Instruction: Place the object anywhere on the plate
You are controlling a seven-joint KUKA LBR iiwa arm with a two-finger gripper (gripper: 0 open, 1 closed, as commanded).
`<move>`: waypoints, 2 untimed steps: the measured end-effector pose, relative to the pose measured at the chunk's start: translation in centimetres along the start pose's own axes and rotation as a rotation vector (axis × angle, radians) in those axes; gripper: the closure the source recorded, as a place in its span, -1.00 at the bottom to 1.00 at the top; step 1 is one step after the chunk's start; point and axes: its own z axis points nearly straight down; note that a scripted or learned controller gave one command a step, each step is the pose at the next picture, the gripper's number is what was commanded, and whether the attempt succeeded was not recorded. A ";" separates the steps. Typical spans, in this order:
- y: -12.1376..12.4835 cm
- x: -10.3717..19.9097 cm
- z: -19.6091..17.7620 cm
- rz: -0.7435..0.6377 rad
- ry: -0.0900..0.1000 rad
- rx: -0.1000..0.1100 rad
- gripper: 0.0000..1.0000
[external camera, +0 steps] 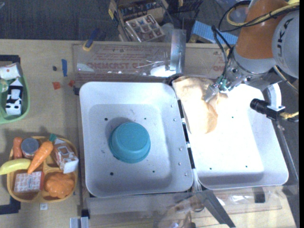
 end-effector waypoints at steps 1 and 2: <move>0.1 -0.1 -2.4 -0.001 0.000 -0.001 1.00; -0.2 5.3 -1.9 -0.401 0.004 0.001 1.00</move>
